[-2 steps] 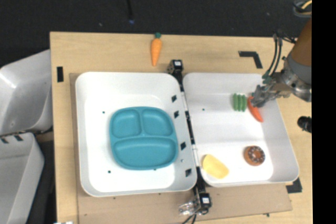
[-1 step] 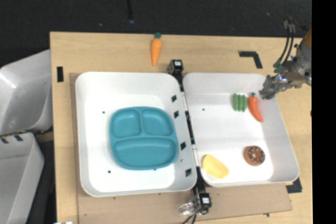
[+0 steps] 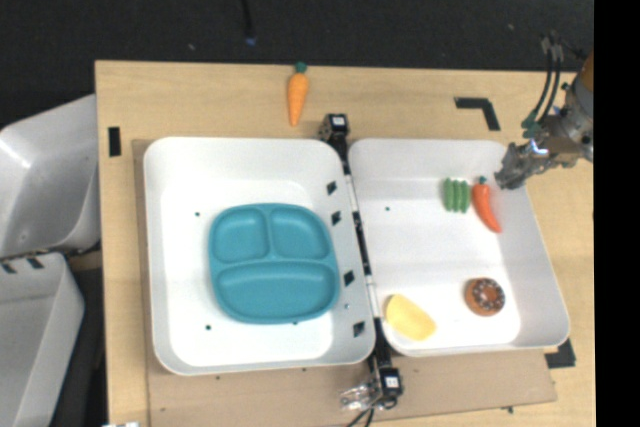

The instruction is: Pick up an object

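My gripper (image 3: 512, 167) hovers at right bin's (image 3: 520, 255) far right rim, fingers' state unclear. Red carrot (image 3: 486, 207) lies just beside, touching green veg (image 3: 457, 195); descending might clip rim or nudge both.

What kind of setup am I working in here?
Likely a lab pick-and-place test bench: two shallow white plastic bins on a wooden board, toy food like an orange plastic carrot, and a blue divided plate.

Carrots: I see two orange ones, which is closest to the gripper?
The carrot inside the right bin, beside the green vegetable, just below the gripper. The other carrot lies on the bench.
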Tool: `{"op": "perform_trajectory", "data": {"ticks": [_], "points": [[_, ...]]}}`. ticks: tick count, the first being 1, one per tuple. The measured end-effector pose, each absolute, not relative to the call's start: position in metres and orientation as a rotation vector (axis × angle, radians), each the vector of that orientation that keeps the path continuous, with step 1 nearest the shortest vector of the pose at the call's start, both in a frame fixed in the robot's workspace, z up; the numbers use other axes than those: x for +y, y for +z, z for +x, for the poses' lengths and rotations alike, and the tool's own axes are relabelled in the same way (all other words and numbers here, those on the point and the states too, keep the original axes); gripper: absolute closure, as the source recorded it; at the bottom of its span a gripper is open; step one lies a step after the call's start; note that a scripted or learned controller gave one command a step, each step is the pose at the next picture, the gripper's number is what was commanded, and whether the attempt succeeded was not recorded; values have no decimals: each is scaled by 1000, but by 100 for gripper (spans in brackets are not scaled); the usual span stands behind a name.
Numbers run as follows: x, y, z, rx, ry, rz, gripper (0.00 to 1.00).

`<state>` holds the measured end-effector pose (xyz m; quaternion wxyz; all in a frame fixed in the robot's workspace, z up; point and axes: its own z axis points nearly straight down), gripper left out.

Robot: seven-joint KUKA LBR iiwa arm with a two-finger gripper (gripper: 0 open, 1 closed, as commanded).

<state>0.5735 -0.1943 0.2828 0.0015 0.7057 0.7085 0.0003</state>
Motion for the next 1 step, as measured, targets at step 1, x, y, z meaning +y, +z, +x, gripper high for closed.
{"op": "perform_trajectory", "data": {"ticks": [1], "points": [[-147, 286, 571, 2227, 1, 2214, 100]]}}
